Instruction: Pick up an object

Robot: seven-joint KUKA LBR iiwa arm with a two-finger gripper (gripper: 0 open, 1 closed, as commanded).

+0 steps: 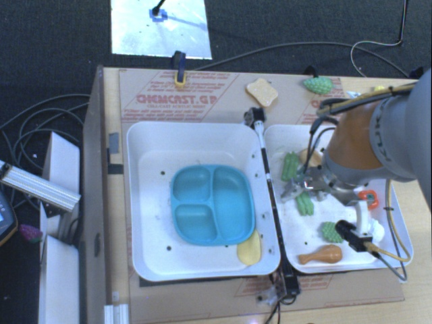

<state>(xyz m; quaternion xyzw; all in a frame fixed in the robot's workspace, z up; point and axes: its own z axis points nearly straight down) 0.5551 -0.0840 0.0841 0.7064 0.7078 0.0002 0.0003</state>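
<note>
Grey KUKA arm with orange band (378, 137) entering from the right, wrist lowered over the right shallow white plastic bin (398, 245). Two-finger gripper (300, 186) down among the items near that bin's left wall; finger spacing hidden by the wrist body, so cannot tell whether spread, closed, or gripping anything.

Left shallow white plastic bin (145, 181) containing a light-blue sectioned plastic plate (210, 204), lying flat near centre. Pale yellow flat piece (249, 251) just beside the plate's lower right corner, against the bin's front wall.

Right bin contents: long green ridged toy vegetable (290, 166) just above the gripper; second green ridged piece (305, 204) immediately below it; small green bumpy piece (330, 231) further toward the front; tan drumstick-shaped toy (321, 254) near the front wall; orange ring-shaped item (367, 196) partly hidden under the wrist.

On the cardboard sheet (196, 98) behind the bins: tan toast-shaped toy slice (262, 92) and green bumpy rounded toy (318, 84), well apart from each other.
</note>
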